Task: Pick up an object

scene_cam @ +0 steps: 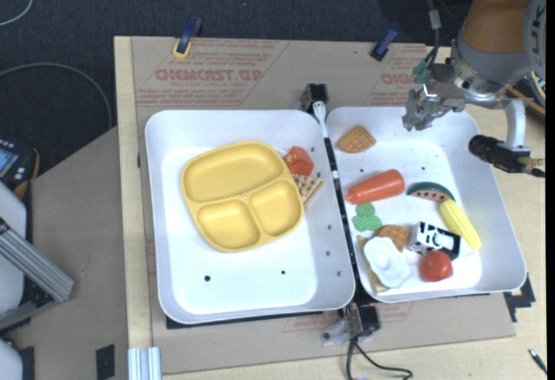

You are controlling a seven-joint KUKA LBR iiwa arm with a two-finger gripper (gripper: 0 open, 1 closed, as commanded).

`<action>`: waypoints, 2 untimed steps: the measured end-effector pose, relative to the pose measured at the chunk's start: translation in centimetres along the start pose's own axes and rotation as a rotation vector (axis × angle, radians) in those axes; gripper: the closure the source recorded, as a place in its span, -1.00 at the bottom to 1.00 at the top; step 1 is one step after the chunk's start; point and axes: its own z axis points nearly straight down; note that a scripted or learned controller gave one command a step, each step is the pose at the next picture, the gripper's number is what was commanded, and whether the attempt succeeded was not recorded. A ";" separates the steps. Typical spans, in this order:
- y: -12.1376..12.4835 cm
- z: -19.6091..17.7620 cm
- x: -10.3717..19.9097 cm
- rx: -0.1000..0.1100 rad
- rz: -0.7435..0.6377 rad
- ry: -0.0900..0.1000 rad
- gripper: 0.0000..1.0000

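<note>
**Desk:** Where's your gripper sitting?

**Me:** I've got the gripper (422, 115) in the upper right of the frame, hanging over the top edge of the right bin (503, 231). From this angle I can't tell how the jaws stand, and I see nothing between them.

**Desk:** What's there to pick?

**Me:** In the right bin I see a tan wedge (355, 140) near the top left corner, an orange carrot (375, 186) below it toward the middle, a watermelon slice (431, 193) just right of the carrot, and a yellow corn cob (459, 224) lower right. A green piece (366, 218) sits under the carrot, a white fried egg (387, 264) at the bottom, a red tomato (435, 265) beside it, with a black-and-white item (434, 239) just above.

**Desk:** And the left bin?

**Me:** The left bin (173, 265) holds a yellow divided plate (241, 194), centre-left of frame. A red piece (298, 160) and a waffle (308, 187) lie against its right rim.
</note>
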 end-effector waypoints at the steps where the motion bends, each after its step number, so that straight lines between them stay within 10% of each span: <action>1: -4.7 0.6 3.4 0.008 0.000 0.002 1.00; 2: -7.4 -0.8 6.2 0.007 -0.001 0.003 1.00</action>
